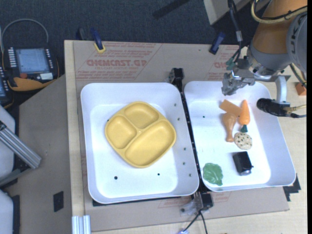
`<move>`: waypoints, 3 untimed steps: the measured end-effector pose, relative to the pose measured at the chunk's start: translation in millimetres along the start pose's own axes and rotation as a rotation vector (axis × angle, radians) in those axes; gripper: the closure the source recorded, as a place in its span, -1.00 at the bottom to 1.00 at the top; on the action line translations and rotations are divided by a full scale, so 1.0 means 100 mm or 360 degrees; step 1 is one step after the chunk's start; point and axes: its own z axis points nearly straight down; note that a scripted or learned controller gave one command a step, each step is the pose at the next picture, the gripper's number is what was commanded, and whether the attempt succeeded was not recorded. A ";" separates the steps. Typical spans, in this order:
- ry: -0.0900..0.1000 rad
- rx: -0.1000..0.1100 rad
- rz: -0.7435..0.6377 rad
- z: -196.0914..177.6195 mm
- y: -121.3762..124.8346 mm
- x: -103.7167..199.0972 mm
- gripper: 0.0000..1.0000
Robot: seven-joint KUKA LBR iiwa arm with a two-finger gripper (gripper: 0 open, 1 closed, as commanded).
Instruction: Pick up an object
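At upper right of frame, claw [233,86] above carrot [244,112]; finger state unclear. Risk: crowded toys, grip slips.

Toys are crowding the right bin's [278,130] right half; its left strip [204,130] is lying open for passing.

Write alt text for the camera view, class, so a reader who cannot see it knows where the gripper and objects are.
The gripper hovers over the far end of the right bin, just above an orange drumstick and carrot; a cookie, black block and green leaf lie nearer. The left bin holds a yellow divided plate.
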 end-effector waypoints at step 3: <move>0.0003 0.0016 -0.0002 -0.29 0.01 1.13 1.00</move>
